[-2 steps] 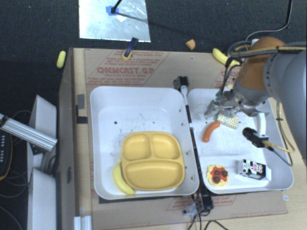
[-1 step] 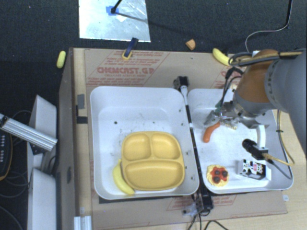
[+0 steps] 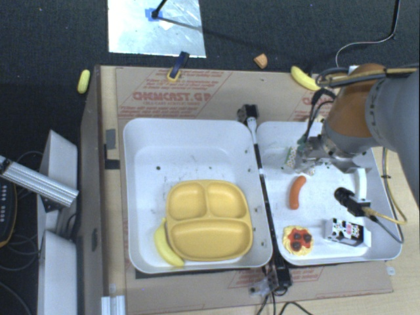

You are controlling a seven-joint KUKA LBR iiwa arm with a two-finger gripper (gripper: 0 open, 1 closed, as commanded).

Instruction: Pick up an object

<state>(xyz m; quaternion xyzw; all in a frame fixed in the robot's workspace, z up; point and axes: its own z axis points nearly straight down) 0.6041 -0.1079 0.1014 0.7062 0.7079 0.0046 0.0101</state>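
In the right bin (image 3: 374, 251), an orange sausage (image 3: 296, 193) lies upright in the view, left of centre. A small round pizza toy (image 3: 298, 239) with dark red toppings sits near the front wall. To its right lies a black-and-white box (image 3: 345, 231). My gripper (image 3: 300, 159) hangs low over the back-left part of this bin, just above the sausage's top end, with nothing seen held. The left bin (image 3: 141, 176) holds a yellow divided plate (image 3: 209, 220) and a banana (image 3: 165, 247) tucked against the plate's left front edge.
A black divider strip (image 3: 260, 176) runs between the two bins. On the bench behind the right bin lies another banana (image 3: 303, 78). A small orange piece (image 3: 261, 60) and a yellow object (image 3: 83, 81) lie off the bench on the dark floor.
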